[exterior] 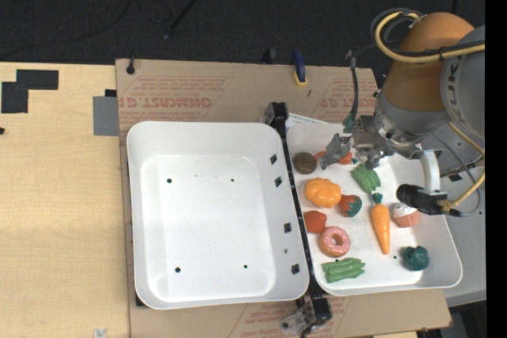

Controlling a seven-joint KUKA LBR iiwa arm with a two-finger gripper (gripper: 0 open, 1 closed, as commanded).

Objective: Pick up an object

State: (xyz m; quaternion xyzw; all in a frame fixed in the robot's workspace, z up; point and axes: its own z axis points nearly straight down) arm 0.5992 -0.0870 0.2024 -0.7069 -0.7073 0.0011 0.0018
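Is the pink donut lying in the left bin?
No, the pink donut lies in the right bin, between the orange pepper and green pod.

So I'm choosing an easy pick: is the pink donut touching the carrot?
Apart. The camera view shows bare white bin floor between the pink donut and the carrot.

**Crowded right bin, open left bin**

The shallow white left bin is seen bare across its floor, so free passage is offered there. The shallow white right bin is packed: a brown round piece, an orange pumpkin-shaped toy, a red strawberry-like toy, a pink ringed doughnut, a green pea pod, an orange carrot and a dark green broccoli-like toy lie close together. Its upper part is overhung by the grey arm. A narrow bare strip is left along its right wall.
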